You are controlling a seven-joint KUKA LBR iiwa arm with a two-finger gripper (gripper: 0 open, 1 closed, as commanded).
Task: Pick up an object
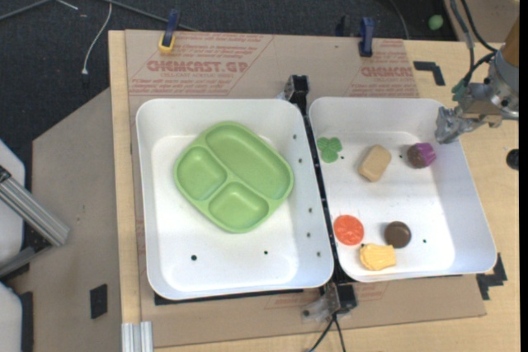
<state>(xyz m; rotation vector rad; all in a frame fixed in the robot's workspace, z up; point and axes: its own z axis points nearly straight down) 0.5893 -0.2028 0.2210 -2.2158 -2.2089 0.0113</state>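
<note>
The right bin (462,202) holds several small items: a purple piece (421,154), a tan block (374,162), a green piece (329,148), an orange-red disc (348,229), a brown ball (398,234) and a yellow piece (378,257). My gripper (450,126) hangs over the bin's far right corner, just up and right of the purple piece. Nothing shows between its fingers.
The left bin (161,202) holds a light green divided plate (233,176). A black clamp (297,86) sits between the bins at the back. Blue clips (171,29) (366,35) pin the cardboard sheet. Cables lie on the floor at the upper left.
</note>
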